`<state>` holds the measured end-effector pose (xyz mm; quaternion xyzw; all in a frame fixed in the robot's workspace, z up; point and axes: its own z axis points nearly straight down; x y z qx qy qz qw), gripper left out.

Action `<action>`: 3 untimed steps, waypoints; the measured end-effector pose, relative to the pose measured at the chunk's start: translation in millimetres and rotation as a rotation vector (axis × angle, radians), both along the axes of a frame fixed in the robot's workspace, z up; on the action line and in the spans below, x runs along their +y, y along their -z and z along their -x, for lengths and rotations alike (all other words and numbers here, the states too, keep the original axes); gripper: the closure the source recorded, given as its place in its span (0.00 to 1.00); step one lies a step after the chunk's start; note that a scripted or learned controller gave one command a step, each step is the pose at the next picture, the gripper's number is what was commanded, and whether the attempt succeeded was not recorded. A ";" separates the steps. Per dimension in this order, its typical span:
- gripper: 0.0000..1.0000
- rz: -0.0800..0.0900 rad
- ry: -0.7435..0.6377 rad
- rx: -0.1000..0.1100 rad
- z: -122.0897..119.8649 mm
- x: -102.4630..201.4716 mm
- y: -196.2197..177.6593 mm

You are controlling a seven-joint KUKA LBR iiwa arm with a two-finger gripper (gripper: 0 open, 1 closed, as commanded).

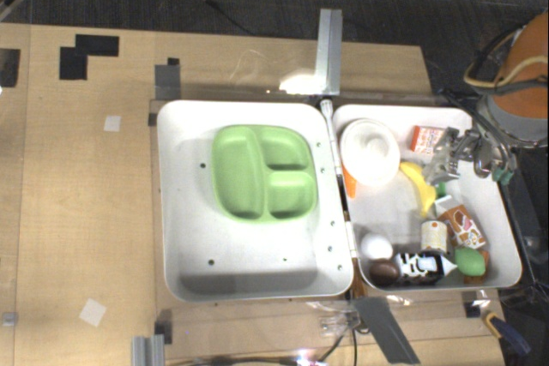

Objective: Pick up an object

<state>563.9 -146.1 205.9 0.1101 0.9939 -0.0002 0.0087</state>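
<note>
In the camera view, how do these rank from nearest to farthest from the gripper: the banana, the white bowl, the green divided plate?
Measured from the gripper, at the right bin's far right:
1. Banana, just to its left, right bin.
2. White bowl, at the right bin's left side.
3. Green divided plate, in the left bin.

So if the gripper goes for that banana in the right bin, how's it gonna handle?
The banana looks curved and smooth, so it may pivot or slip between the fingers. It lies flat, probably won't roll far. Its glossy, uniform yellow suggests a plastic toy, likely light and stiff.
</note>
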 end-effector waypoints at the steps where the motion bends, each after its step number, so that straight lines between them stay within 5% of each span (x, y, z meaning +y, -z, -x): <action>1: 1.00 -0.004 -0.023 0.008 -20.5 66.9 -9.2; 2: 0.00 -0.002 -0.019 0.008 -19.8 63.7 -9.0; 3: 0.00 0.000 -0.032 0.016 9.9 -10.8 50.7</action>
